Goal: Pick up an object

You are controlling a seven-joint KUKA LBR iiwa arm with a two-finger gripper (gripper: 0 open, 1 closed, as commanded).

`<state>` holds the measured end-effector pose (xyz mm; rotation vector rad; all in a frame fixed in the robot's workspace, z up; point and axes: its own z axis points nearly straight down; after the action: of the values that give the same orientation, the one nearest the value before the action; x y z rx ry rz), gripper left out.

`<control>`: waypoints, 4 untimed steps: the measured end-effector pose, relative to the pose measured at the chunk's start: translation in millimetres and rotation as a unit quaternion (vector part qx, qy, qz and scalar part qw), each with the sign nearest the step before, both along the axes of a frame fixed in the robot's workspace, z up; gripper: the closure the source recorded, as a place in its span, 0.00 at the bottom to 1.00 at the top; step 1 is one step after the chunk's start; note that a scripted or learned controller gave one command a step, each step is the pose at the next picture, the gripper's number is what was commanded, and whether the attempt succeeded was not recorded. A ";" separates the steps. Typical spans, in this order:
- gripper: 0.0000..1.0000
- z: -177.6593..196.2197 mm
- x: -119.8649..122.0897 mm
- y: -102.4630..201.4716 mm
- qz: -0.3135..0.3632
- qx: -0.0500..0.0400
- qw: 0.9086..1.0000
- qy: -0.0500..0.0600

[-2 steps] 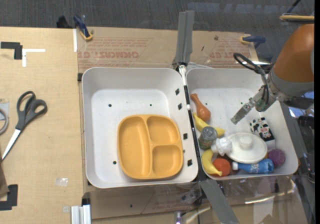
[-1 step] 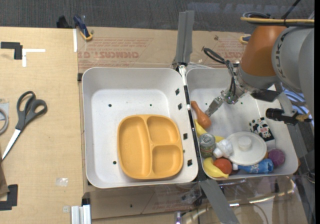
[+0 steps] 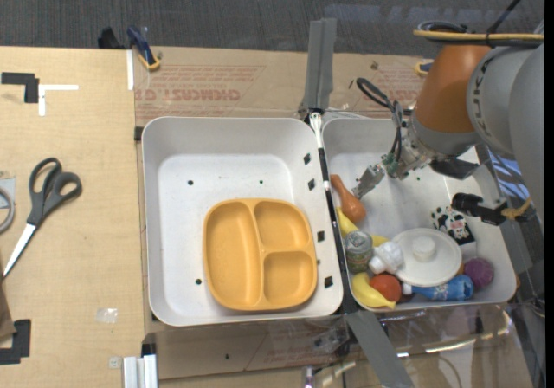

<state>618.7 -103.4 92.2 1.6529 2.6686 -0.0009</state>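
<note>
Pale wood makes up the table (image 3: 78,144), with a sheet of cardboard under two white bins and a pair of scissors (image 3: 43,191) lying near the table's left edge. The left bin (image 3: 173,161) carries a yellow divided plate (image 3: 260,252) toward its near right corner. The right bin (image 3: 359,142) has its load crowded along the left wall and the near edge: an orange carrot (image 3: 348,197) by the left wall, a yellow banana (image 3: 348,223) and a small can (image 3: 358,249) just nearer, a white lidded pot (image 3: 426,258) in the near middle, a red tomato (image 3: 387,287) at the near edge, a purple ball (image 3: 478,272) in the near right corner and a cow-patterned toy (image 3: 452,225) by the right wall.

The hand (image 3: 370,180) hangs low in the far left part of the right bin, just beside the carrot's upper end. Whether it is spread or pressed together I cannot tell, and nothing is visibly gripped.

As I judge it, the pick is not yet made. Every object lies in its bin, and the carrot looks the likeliest target. Closing on it and lifting are left to do.
</note>
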 end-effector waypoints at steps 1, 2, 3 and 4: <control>0.00 0.7 -20.0 -0.7 -0.122 0.000 0.993 0.000; 0.00 -0.3 -4.4 5.4 -0.107 0.000 0.994 0.000; 0.00 -0.9 -18.4 2.7 -0.243 0.000 0.970 0.002; 0.00 -0.9 -73.7 6.9 -0.337 0.000 0.941 0.001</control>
<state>545.0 -96.4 91.4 2.4583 1.9566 -0.0041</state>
